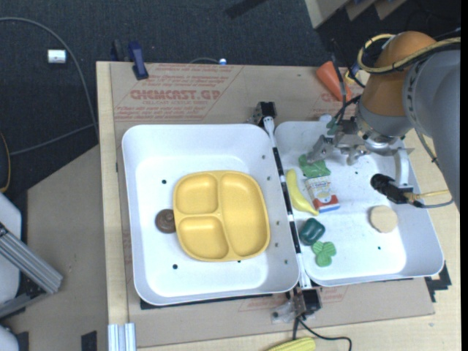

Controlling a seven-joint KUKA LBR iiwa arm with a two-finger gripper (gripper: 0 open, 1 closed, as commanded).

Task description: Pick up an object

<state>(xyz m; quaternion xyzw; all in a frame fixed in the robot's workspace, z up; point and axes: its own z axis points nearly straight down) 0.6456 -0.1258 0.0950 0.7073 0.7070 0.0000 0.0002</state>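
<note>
Your pincer [322, 151]: low over right bin [420, 243], far end, just above green packet [314, 170]. Opening: cannot tell; nothing visibly between its tips. Near it you have banana [296, 192], small carton [322, 193], green pepper [311, 230]. Left bin [139, 196]: yellow divided plate [219, 216].

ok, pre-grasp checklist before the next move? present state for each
1. Gripper over the right bin: ok, near its upper left part.
2. Target under gripper: ok, a green item lies just below it.
3. Fingers open or shut: cannot tell.
4. Object held: not ok, nothing seen between the fingers.
5. Clutter near target: not ok, the banana and the small carton crowd it.
6. Other picks free: ok, the beige round piece sits apart.
</note>
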